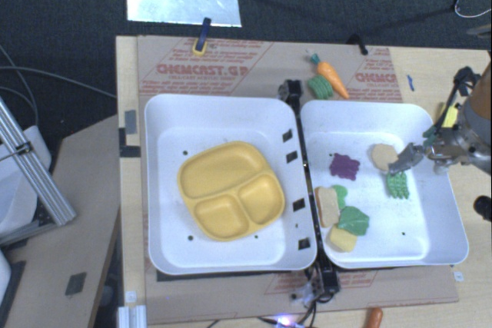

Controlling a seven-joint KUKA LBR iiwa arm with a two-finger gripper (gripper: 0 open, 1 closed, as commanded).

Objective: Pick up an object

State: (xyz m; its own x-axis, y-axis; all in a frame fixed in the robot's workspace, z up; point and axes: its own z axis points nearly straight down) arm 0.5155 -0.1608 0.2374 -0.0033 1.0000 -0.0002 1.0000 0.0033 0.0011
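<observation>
Gripper (401, 163) reaches into the right white bin (442, 234) from the right, fingers slightly apart and holding nothing, tips just above a green ridged toy (397, 185) and beside a tan round toy (382, 156). Farther left lie a purple toy (344, 166) and 1 yellow divided plate (231, 190) in the left white bin (165, 242).

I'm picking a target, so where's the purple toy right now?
The purple toy lies in the right bin, near its left wall, above the bread slice and left of the gripper.
</observation>
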